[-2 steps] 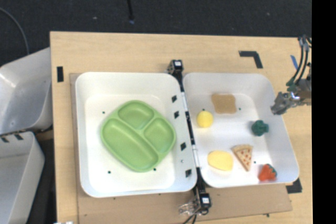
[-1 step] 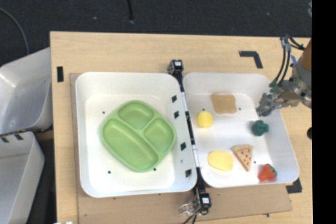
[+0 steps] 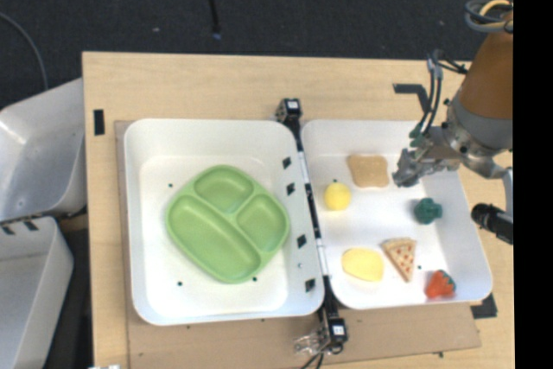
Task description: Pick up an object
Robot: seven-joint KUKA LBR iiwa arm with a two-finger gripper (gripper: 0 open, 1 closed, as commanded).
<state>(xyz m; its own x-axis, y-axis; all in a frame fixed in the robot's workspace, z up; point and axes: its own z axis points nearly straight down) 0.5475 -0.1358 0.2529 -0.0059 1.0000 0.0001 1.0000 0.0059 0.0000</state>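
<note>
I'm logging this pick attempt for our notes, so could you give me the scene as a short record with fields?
left bin: holds a green divided plate
right bin: holds six toy foods
toast slice: far side, near the hand
yellow ball-shaped piece: by the divider
dark green piece: right of centre
yellow lump: near side
pizza slice: beside the yellow lump
strawberry: near right corner
hand: low over the right bin, right of the toast slice; nothing visibly held

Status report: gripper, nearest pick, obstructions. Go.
Gripper low over right bin, nothing seen held. Toast slice nearest, beside it. Green toy close below.
</note>
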